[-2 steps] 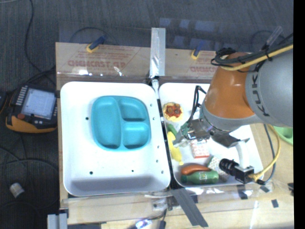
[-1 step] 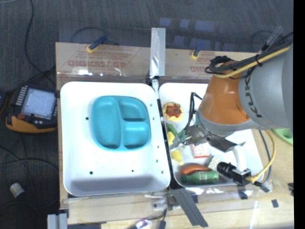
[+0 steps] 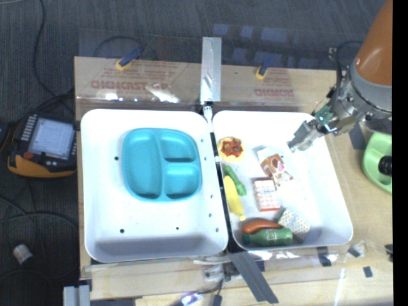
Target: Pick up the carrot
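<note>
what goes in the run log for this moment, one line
phase: approach | gripper: over right bin, upper right, holding nothing | carrot: untouched at bin's near edge beside green bottle | blue tray: left bin

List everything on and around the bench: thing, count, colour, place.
Bins: 2, white, side by side on the bench.
Divided tray: 1, teal, in the left bin.
Pizza toy: 1, yellow and red, right bin's upper left.
Corn: 1, yellow with green husk, along the right bin's left wall.
Small cartons: 2, white and red, right bin's middle.
Carrot: 1, orange-red, right bin's near edge.
Green bottle: 1, just below the carrot.
Patterned packet: 1, right of the carrot.
Handheld screen: 1, left of the bench.
Gripper: 1, grey, above the right bin's upper right.
</note>
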`<state>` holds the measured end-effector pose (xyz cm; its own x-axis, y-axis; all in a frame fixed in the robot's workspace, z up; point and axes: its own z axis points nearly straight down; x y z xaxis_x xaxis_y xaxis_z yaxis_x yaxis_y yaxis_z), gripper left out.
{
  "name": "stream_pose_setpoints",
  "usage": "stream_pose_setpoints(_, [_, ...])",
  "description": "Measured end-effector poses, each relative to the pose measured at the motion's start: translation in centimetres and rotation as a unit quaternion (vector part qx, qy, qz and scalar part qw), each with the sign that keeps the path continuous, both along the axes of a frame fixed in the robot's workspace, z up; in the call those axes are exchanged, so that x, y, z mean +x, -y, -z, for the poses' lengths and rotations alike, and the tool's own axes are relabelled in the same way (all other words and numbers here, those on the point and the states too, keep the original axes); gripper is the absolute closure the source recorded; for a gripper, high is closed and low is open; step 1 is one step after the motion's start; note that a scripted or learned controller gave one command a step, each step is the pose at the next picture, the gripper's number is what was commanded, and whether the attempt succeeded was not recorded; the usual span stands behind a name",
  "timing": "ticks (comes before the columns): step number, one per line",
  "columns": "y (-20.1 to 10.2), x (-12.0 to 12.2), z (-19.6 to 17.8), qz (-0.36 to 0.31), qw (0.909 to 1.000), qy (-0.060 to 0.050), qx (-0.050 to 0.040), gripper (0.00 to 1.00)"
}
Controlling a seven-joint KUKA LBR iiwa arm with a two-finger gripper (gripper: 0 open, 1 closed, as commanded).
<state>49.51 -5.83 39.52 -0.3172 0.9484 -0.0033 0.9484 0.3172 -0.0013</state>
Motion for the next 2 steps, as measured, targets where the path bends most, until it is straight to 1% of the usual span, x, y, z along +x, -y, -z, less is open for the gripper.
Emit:
stream_pose_setpoints(1, [-4.7,5.8,11.2,-0.08,0.9968,-0.002,0.0013,1.0])
stream_pose_setpoints(2, [-11.5,3.9,18.0,-0.137,0.9906,-0.002,0.0019,1.0])
